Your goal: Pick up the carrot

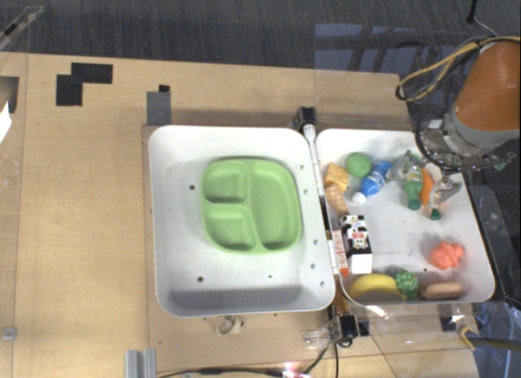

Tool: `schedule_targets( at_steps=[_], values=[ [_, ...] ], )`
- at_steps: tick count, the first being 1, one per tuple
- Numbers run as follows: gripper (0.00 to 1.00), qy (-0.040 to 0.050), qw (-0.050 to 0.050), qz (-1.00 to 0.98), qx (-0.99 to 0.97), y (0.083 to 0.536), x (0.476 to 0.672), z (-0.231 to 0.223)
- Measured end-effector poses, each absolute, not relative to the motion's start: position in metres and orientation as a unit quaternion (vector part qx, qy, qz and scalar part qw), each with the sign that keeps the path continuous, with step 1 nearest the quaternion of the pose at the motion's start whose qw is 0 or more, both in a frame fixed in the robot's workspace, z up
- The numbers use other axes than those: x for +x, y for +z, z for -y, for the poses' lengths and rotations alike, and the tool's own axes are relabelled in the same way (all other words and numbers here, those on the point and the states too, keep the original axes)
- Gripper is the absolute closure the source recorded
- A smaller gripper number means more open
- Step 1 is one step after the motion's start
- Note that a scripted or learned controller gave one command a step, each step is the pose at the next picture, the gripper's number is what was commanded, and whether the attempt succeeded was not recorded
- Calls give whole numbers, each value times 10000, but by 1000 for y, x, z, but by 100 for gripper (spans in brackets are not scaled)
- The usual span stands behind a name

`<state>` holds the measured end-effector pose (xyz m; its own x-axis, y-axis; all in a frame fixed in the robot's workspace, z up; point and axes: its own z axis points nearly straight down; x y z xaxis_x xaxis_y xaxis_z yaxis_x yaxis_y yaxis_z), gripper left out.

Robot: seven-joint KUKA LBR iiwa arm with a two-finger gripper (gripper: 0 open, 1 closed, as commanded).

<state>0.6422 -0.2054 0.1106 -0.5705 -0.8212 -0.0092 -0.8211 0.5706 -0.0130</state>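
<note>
The carrot, small and orange with a green top, lies in the back right part of the right bin. My gripper hangs from the grey and orange arm directly over it. One pale finger stands to the carrot's left and the other to its right, each with a gap between it and the carrot. The gripper is open and the carrot rests between the fingers without being clamped.
The right bin also holds a green ball, a blue bottle, a yellow pastry, a cow-print carton, a banana, broccoli, a sausage and a pink toy. A green divided plate sits in the left bin.
</note>
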Motion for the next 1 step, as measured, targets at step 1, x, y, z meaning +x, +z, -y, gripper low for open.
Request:
schedule_targets(
  at_steps=[1],
  values=[
    [0, -74, 83, -8460, -5331, 92, 613, 202]
  ],
)
